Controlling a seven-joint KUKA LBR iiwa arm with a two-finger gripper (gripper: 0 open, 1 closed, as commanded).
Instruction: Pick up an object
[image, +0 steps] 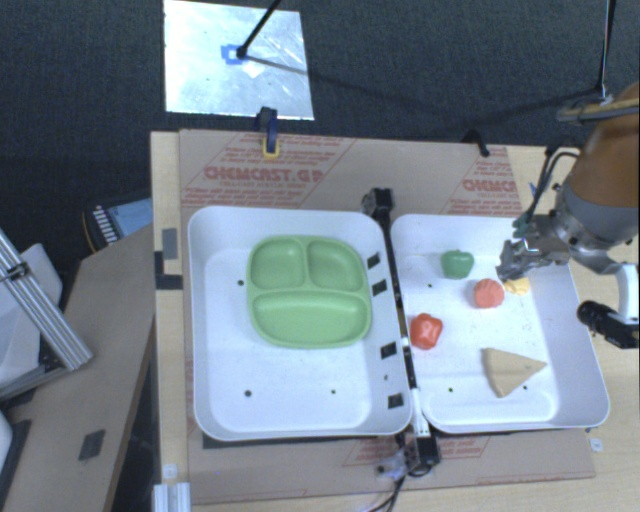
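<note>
Right bin (570, 400): arm reaches in from right, wrist bent down, pincer (512, 262) near small yellow piece (517, 287); grip state unclear.

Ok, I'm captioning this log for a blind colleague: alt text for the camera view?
A grey robot arm's gripper hangs over the right white bin, near a small yellow piece, an orange ball, a green pepper, a red pepper and a tan wedge. The left bin holds a green divided plate.

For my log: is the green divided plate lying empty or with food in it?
Empty. The green divided plate in the left bin shows bare green in all three compartments.
</note>
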